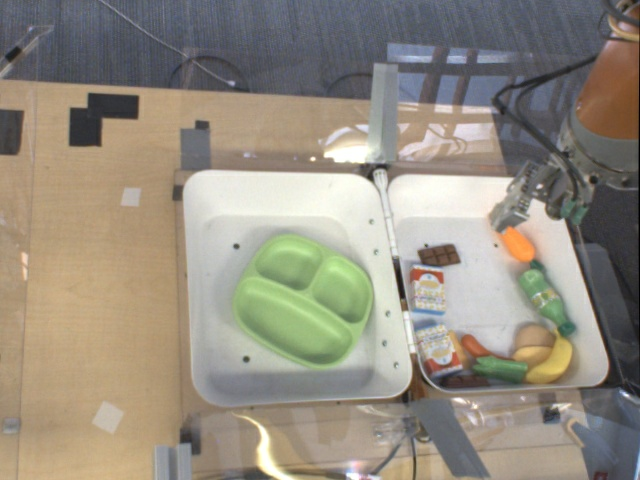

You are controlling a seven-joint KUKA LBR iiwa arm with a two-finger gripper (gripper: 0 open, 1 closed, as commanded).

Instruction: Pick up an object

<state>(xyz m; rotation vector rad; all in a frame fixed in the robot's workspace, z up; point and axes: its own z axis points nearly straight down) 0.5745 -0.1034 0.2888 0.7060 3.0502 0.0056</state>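
Camera view, wooden bench, grey carpet behind, gripper state unclear over right bin

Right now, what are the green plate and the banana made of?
Plate: probably plastic, a smooth, even lime green with moulded sections and a soft sheen. Banana: likely a plastic toy, uniformly bright yellow and a bit shiny, though the view is too small to be sure.
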